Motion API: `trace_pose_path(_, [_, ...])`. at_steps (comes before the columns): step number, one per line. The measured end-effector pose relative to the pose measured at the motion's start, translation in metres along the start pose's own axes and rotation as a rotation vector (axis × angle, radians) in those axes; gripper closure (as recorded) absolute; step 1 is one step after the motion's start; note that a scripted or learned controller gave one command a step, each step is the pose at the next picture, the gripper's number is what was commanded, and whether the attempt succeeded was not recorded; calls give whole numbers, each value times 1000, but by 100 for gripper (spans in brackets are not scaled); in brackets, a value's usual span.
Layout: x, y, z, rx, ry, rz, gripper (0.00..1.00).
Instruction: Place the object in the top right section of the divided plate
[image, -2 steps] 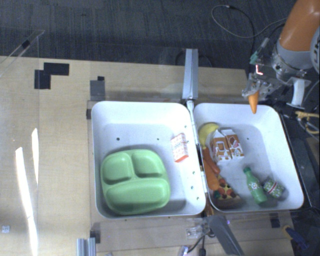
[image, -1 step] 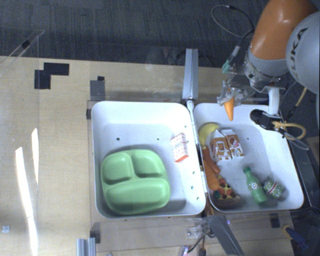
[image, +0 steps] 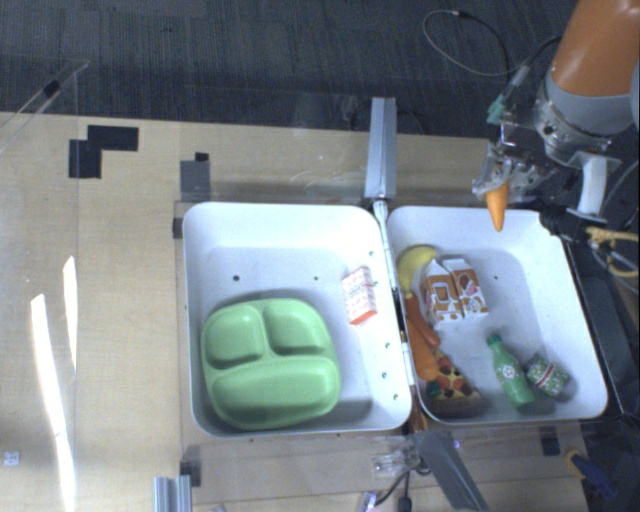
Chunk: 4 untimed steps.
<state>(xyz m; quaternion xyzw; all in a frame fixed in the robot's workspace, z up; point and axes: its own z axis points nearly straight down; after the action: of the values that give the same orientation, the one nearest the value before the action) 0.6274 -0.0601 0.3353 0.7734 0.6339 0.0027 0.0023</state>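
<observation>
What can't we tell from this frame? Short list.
- Gripper: blurred in the camera view; an orange carrot-like piece hangs at it, grasp unclear.
- Arm: cut off by the top and right edges.
- Items along the right bin's left wall: piled together, the lower ones overlap and are hard to identify.
- Small carton beside the green divided plate: print too small to read.
</observation>
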Motion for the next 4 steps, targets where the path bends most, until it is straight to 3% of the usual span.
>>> trace_pose_path(1, [-50, -62, 120, 4, 0, 68, 100])
trace_pose_path(2, [6, 26, 34, 0, 0, -105, 100])
trace_pose_path(3, [0, -17, 137, 3, 0, -288, 100])
trace_pose_path(4, [19, -41, 105, 1, 1, -352, 100])
